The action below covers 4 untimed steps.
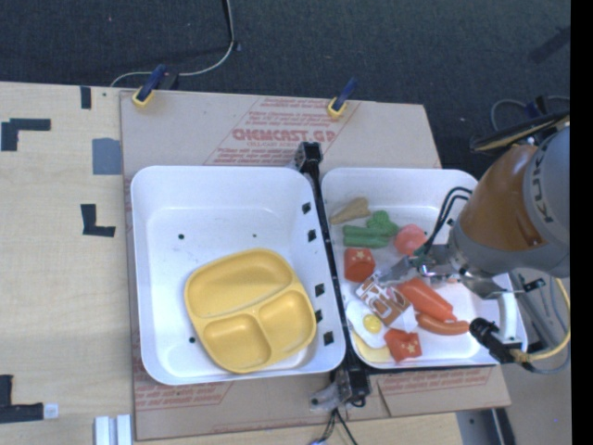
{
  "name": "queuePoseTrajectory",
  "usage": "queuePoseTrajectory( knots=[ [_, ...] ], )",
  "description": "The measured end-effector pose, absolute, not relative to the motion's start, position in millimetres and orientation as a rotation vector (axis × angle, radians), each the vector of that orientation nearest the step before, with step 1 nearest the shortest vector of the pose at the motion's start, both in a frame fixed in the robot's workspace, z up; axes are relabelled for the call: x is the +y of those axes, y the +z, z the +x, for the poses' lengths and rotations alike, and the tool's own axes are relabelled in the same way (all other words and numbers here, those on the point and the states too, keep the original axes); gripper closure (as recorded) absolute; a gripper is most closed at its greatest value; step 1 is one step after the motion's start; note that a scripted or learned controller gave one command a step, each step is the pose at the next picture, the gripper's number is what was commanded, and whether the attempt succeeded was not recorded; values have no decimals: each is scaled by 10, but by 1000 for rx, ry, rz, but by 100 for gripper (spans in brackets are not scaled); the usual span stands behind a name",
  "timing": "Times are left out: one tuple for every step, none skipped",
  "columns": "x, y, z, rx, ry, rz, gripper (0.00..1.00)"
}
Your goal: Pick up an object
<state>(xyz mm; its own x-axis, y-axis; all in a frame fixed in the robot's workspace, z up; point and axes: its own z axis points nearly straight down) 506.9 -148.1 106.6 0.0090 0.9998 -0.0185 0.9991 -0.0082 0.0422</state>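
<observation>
The right bin (pixel 408 182) holds several toy foods: a tan wedge (pixel 350 210), a green vegetable (pixel 369 231), a pinkish-red ball (pixel 410 239), a red chunk (pixel 359 264), a brown-and-white patterned piece (pixel 380 299), an orange carrot (pixel 428 298), a red sausage shape (pixel 443 324), a fried egg (pixel 369 323) and a red strawberry-like piece (pixel 404 344). My gripper (pixel 405 268) is low in this bin, pointing left, between the pinkish-red ball and the orange carrot and just right of the red chunk. I see nothing clearly held in it.
The left bin (pixel 167 202) contains a yellow divided plate (pixel 250 309). A black divider (pixel 320 248) runs between the bins. The grey and orange arm (pixel 505 216) covers the right bin's right side. Cardboard lies under both bins.
</observation>
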Motion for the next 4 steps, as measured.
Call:
queuePoseTrajectory(
  knots=[
    [-1466, 1063, 5067, 2183, 26, 2199, 0],
    [-1461, 1061, 5064, 2184, 26, 2199, 0],
    [-1416, 1054, 5056, 2180, 29, 2199, 0],
    [-1405, 1052, 5056, 2182, 30, 2198, 0]
  ],
)
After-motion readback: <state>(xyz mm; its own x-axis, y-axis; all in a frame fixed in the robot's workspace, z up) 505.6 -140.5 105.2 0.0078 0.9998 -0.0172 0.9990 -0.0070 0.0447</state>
